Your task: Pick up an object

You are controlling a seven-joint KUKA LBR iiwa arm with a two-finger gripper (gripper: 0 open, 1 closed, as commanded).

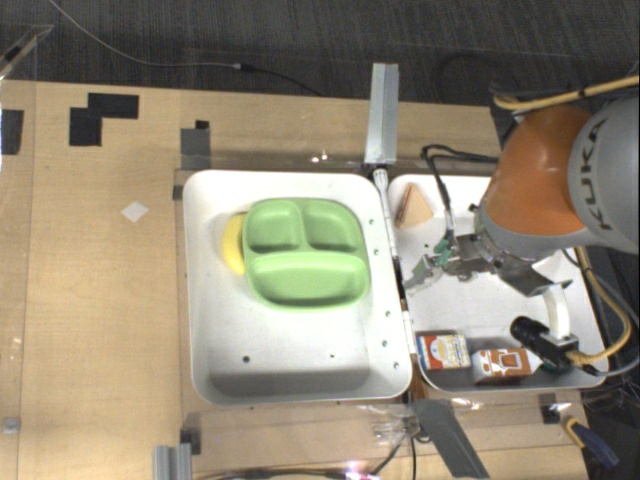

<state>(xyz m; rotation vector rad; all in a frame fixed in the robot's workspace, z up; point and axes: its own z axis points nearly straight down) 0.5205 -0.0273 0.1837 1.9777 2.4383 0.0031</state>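
Observation:
In the right bin [470,190], my gripper [437,260] hangs low near the left wall, below the grey and orange wrist. A tan wedge-shaped object [413,206] lies at the bin's far left corner, just beyond the gripper. A small red and white box [443,350] and a brown carton [501,364] lie along the near wall, apart from the gripper. The arm hides the middle and right of this bin.
The left bin [290,353] holds a green divided plate [304,251] with a yellow object [232,245] sticking out from under its left edge. A metal post [381,118] stands behind the gap between the two bins.

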